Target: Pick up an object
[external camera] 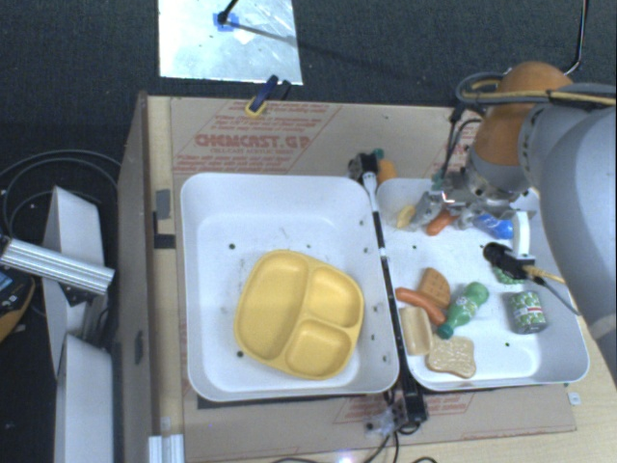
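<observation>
Camera view, claw (445, 208) low in right bin (564, 355), beside orange carrot (439, 225)

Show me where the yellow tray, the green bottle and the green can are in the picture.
Yellow tray (299, 313): camera view, on the ridge where its compartments meet.
Green bottle (463, 309): camera view, on the middle of its body.
Green can (527, 311): camera view, on its side label.

The cardboard sheet (253, 135) under the bins has red print. The biggest line reads "CHEMCAST", then some letters that look like "GP". Smaller red lines stand above and below it, too small to read. The green can (527, 311) has a label, but it is not legible.
</observation>
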`<state>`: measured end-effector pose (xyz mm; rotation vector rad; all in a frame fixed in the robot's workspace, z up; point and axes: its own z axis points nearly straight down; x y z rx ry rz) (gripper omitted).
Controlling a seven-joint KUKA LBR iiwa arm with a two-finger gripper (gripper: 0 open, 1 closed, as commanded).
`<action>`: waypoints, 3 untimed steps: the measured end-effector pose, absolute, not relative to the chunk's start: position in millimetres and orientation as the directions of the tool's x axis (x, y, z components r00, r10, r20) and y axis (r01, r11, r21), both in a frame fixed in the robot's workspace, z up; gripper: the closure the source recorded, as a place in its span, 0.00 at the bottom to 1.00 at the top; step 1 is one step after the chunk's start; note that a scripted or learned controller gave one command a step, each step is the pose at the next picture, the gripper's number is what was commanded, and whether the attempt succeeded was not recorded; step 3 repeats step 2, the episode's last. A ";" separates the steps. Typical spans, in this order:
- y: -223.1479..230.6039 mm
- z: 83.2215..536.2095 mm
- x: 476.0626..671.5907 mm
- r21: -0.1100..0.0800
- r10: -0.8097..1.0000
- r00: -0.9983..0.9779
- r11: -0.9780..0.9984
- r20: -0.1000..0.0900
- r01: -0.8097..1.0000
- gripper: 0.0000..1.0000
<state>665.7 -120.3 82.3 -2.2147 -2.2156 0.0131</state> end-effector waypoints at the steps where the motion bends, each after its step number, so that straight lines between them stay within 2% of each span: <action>1: -120.1 93.5 666.7 -0.010 1.000 -0.005 0.005 -0.001 1.000 1.00; 2: -74.2 185.2 590.6 0.003 1.000 -0.004 0.004 0.000 1.000 1.00; 3: -74.2 185.2 590.6 0.003 1.000 -0.004 0.004 0.000 1.000 1.00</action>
